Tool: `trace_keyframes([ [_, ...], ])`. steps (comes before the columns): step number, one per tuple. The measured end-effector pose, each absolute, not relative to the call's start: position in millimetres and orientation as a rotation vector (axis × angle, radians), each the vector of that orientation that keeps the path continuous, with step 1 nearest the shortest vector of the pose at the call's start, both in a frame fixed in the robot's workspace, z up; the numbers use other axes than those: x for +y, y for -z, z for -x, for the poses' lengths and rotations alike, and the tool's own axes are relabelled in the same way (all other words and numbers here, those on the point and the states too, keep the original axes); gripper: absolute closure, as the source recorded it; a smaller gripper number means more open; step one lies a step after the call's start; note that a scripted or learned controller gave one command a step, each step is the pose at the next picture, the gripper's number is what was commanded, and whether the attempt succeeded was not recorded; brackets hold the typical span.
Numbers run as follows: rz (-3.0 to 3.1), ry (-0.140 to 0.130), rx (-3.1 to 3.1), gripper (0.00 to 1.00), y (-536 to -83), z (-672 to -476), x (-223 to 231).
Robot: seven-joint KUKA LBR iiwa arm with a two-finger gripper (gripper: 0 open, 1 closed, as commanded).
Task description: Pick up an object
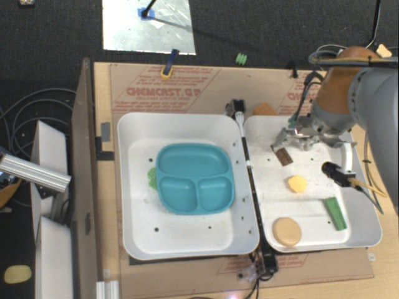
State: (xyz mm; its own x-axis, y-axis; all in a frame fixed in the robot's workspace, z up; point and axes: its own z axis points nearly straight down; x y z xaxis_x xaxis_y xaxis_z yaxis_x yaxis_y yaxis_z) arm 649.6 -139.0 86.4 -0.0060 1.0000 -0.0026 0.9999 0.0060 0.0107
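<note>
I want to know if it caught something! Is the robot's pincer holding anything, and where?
Cannot be told. The pincer sits right at the small brown block in the right bin, but no grip on it shows.

Blue divided tray (194, 178) in left bin (134, 185); small objects in right bin (312, 220).

The arm (374, 98) is smooth grey with an orange band, ending in a silvery metal gripper (298, 137).
</note>
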Motion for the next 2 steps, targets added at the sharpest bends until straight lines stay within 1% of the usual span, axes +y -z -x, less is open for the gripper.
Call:
trace_keyframes([
  [1,-2.211,-0.008,2.223,1.0,-97,-647.7,-139],
  [2,-2.209,-0.01,2.227,1.0,-178,-624.9,-87],
])
